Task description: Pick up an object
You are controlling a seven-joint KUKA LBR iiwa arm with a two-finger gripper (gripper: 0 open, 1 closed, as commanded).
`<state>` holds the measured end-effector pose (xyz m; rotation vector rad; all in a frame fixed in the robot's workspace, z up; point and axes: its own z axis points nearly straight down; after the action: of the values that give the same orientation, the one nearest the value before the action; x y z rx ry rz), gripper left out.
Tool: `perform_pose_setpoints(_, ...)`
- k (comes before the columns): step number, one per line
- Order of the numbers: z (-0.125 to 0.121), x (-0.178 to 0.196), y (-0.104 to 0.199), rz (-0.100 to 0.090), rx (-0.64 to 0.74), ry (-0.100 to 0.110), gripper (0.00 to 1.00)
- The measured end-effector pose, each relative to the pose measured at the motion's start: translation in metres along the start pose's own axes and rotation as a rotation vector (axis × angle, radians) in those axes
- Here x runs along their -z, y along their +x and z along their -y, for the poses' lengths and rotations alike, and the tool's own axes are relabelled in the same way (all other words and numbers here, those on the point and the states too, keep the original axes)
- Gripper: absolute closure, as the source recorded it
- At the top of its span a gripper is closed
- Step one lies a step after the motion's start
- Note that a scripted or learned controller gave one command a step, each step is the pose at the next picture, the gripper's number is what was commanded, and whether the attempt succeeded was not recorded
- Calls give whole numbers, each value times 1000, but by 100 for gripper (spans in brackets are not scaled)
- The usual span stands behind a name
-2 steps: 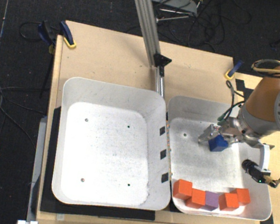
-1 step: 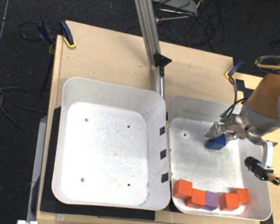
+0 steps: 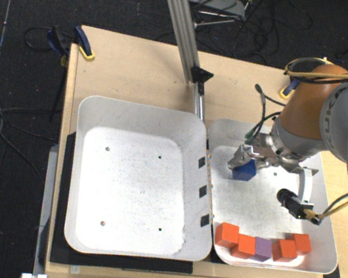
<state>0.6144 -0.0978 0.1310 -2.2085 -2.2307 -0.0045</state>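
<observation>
My gripper (image 3: 246,162) hangs over the back left part of the right bin (image 3: 262,204), reaching in from the right. A small blue block (image 3: 244,173) sits between its fingertips, and the fingers are shut on it. Along the right bin's front wall lies a row of blocks: an orange one (image 3: 228,234) at the left, another orange one (image 3: 246,246), a purple one (image 3: 263,248), then two more orange ones (image 3: 286,249) (image 3: 302,243).
The left bin (image 3: 130,180) stands beside the right one, their rims touching. A slanted metal pole (image 3: 181,23) ends at the back between the bins. A black cable fitting (image 3: 292,204) hangs off the wrist over the right bin.
</observation>
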Motion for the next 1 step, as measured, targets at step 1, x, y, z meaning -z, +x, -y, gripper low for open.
perform_pose_setpoints(1,32,90,73,1,0,-7,100)
